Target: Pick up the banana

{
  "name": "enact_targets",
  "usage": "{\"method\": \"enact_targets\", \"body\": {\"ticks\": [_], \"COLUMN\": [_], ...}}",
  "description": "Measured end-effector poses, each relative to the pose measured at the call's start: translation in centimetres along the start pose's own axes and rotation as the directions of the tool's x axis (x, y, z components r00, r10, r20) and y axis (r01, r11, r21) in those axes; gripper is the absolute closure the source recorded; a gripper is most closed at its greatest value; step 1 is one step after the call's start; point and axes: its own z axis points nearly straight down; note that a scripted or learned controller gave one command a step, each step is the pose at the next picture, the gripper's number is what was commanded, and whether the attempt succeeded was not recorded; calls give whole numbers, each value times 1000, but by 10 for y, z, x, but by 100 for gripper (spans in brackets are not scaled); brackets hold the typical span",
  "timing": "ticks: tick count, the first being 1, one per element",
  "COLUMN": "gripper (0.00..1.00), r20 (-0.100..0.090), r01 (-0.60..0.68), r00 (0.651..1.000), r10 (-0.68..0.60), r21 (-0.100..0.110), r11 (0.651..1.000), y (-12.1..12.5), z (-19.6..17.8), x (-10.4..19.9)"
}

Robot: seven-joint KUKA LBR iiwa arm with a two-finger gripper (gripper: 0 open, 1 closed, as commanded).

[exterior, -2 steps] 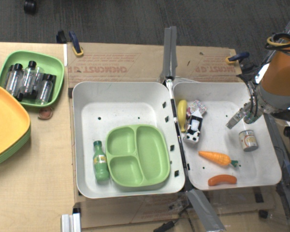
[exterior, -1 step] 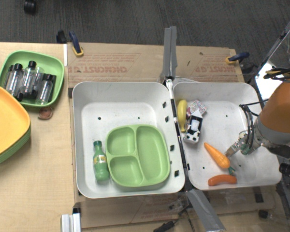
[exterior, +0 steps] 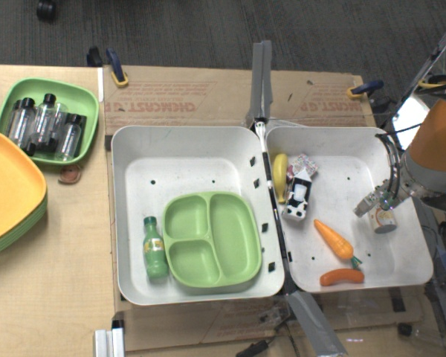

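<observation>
Pincer (exterior: 379, 213), grip state unclear, hangs well apart from banana (exterior: 280, 175) crowded by cow toy (exterior: 298, 199).

Wooden tabletop (exterior: 74, 274), cardboard sheet (exterior: 186, 99) under two white bins (exterior: 126, 199) side by side, green tray of bottles (exterior: 48, 121) at left, stacked orange plates (exterior: 11, 192) beside it

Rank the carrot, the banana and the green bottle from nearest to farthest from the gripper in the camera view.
Measured from the gripper at the right bin's right side:
1. Carrot, in the right bin, just left of and below the gripper.
2. Banana, at the right bin's left wall.
3. Green bottle, in the left bin, left of the green tray.
</observation>
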Motion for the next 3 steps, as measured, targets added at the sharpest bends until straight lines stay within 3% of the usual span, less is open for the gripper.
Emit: {"method": "enact_targets", "body": {"ticks": [1, 2, 3], "gripper": [100, 100, 100], "r20": [2, 2, 0], "r01": [-154, -299, -472], "r00": [988, 954, 882], "r10": [154, 299, 472], "r21": [0, 0, 2], "r11": [988, 954, 882], "y": [31, 81, 46], "z": [-15, -2, 21], "x": [-49, -77, -32]}}
